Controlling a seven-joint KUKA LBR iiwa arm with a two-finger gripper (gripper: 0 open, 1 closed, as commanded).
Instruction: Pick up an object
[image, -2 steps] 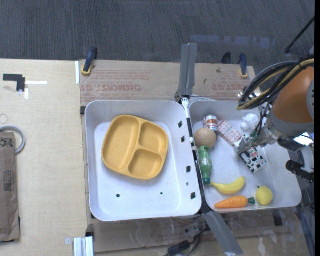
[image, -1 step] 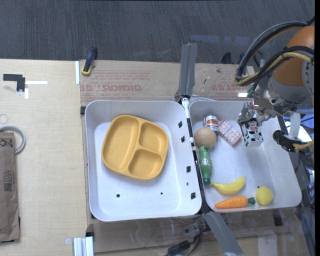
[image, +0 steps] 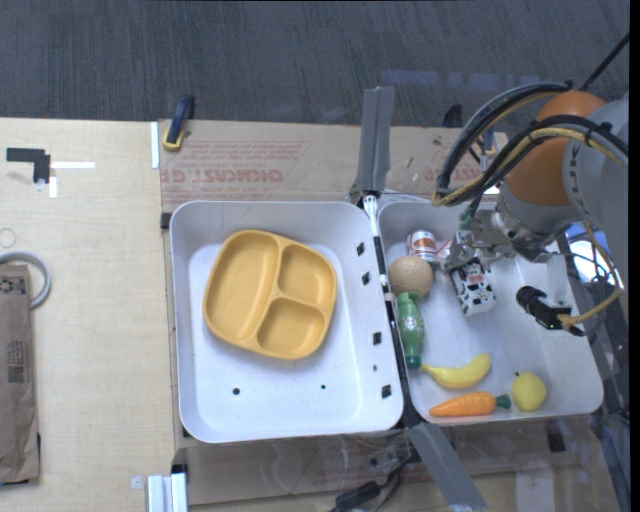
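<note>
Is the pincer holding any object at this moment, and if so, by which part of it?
It cannot be told. The pincer hangs low over the right bin, near the brown round fruit and the small can, but no object is visibly in it.

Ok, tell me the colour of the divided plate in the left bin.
Yellow plate, clear in the camera view.

Two bins (image: 190, 330), one plate (image: 268, 292), bottle (image: 410, 328), banana (image: 460, 372), carrot (image: 462, 405), lemon (image: 528, 391).

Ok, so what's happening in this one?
A robot arm reaches into the right bin, its gripper low near a small can and a brown ball. A green bottle, banana, carrot and lemon lie loose. The left bin holds a yellow divided plate. Nothing looks picked up.
</note>
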